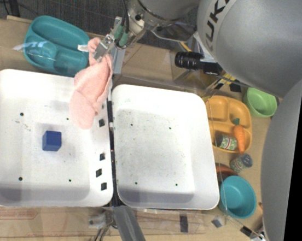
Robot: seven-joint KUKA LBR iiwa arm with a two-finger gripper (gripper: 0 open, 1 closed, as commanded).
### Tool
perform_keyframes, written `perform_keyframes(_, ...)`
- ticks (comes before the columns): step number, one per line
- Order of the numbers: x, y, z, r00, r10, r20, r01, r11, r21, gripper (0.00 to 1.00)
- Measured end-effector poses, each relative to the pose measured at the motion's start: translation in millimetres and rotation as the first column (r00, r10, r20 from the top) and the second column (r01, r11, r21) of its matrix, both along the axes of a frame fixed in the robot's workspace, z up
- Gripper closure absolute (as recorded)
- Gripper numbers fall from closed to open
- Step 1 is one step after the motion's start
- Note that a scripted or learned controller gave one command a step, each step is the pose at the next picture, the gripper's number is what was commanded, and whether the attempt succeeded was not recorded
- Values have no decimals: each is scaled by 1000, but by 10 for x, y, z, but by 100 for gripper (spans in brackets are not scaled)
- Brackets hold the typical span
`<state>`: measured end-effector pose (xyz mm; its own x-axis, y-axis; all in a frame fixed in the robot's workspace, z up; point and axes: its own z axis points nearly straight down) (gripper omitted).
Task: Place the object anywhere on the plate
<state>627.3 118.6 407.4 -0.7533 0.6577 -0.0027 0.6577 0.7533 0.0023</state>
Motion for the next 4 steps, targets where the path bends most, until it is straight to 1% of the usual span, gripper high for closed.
perform_keyframes(1, 57, -112, 347, 964, -264, 1, 264, 964, 0, 100)
perform_keyframes(2, -81, 143, -683, 914, -405, -7, 405, 914, -3, 100)
perform_keyframes(3, 290, 21, -258, 902, -432, -3, 432, 902, -1, 100)
perform_keyframes(4, -127, 505, 315, 782, -624, -1, 624, 782, 2, 100)
